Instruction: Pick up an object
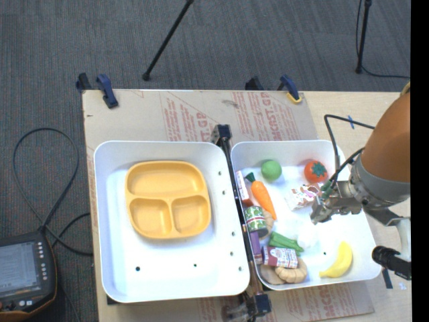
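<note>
A cardboard-topped bench (194, 116) stands on grey carpet. The left bin (110, 247) holds a yellow divided plate (167, 198), with bare floor along its near edge. The right bin (362, 263) crowds a carrot (263, 198), green ball (271, 170), tomato (316, 172) and banana (338, 260). The gripper (320, 215) hangs right of centre there; whether its claw is spread or pressed together cannot be told.

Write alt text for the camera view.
The gripper hangs over the right bin, among toy food: carrot, green ball, tomato, banana. The left bin holds a yellow divided plate.
</note>
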You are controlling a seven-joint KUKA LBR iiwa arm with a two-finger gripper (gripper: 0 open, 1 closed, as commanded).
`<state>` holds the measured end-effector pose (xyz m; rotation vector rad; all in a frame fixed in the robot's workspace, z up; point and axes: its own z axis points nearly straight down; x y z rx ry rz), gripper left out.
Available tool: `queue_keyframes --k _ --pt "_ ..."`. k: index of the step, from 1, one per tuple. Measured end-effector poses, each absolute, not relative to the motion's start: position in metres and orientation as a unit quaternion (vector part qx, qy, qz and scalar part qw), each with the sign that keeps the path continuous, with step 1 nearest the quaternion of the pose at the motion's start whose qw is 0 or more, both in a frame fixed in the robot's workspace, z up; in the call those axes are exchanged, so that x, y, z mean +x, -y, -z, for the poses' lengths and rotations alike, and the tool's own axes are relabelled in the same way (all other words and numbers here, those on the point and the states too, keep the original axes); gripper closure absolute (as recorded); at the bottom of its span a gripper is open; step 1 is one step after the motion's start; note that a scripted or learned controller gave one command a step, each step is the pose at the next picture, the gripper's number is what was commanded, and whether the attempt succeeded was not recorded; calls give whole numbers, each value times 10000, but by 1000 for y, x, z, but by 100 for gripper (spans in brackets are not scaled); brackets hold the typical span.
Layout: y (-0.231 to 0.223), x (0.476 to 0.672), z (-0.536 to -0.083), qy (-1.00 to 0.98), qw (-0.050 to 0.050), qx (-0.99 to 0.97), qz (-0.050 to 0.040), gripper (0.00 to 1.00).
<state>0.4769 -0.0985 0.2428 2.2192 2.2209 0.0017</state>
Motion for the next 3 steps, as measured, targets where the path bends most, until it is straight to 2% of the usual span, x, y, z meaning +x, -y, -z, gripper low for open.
queue_keyframes --k 2,3 --pt "149 490 -184 -7068 -9 7074 3 100" --pt "149 490 -184 -7064 -9 7078 1 0"
